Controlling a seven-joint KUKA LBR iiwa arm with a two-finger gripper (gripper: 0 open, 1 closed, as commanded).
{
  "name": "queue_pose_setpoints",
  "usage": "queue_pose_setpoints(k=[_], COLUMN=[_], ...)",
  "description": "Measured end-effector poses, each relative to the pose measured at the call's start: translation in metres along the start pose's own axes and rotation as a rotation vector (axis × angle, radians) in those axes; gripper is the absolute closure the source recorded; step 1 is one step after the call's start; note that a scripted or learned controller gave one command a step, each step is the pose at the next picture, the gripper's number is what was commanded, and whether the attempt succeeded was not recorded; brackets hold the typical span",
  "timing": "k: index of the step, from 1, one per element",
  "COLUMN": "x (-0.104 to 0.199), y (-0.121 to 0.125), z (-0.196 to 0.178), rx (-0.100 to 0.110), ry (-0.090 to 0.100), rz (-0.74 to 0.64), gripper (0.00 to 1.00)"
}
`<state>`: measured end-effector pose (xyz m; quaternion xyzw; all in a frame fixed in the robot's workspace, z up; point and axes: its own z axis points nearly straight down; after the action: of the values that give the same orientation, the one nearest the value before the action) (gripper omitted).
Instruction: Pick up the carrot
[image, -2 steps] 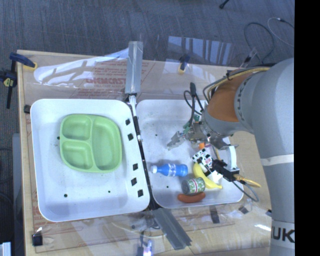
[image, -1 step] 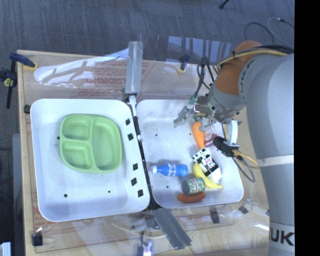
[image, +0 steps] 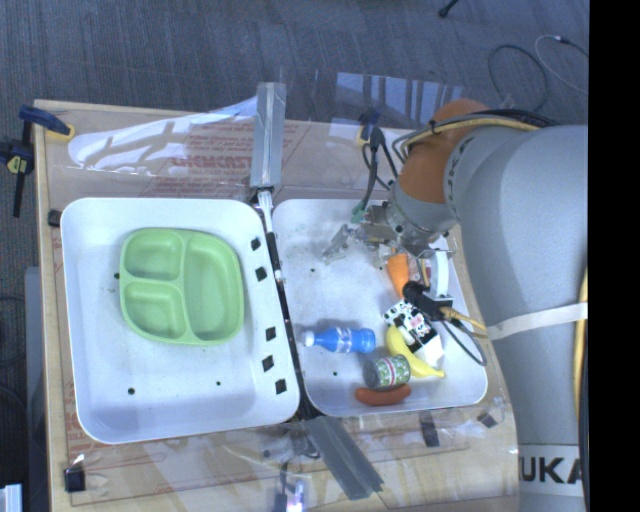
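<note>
The metal gripper hangs in the right shallow white plastic bin; whether its fingers are spread or closed, I cannot tell. The smooth orange tapered carrot lies just beside it, near a curved yellow banana. A green moulded three-compartment tray sits in the left bin.

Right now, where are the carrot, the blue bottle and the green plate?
carrot (image: 399, 271): camera view, on its orange body in the right bin.
blue bottle (image: 345, 340): camera view, middle of its body.
green plate (image: 183, 286): camera view, on the ridge between its compartments, left bin.
</note>
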<state>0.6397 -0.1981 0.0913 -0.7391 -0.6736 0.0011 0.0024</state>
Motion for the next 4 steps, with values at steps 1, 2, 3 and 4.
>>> queue_pose_setpoints(k=[1,2,3,4], x=[-0.009,-0.003,0.017,-0.008], y=[-0.017,-0.04,-0.037,-0.03], z=[-0.097,0.001,-0.053,-0.101], rx=[-0.004,-0.001,-0.001,-0.003], ry=[-0.001,-0.002,-0.001,0.0], rz=[0.122,0.112,0.174,0.173], gripper=[0.0,0.0,0.0,0.0])
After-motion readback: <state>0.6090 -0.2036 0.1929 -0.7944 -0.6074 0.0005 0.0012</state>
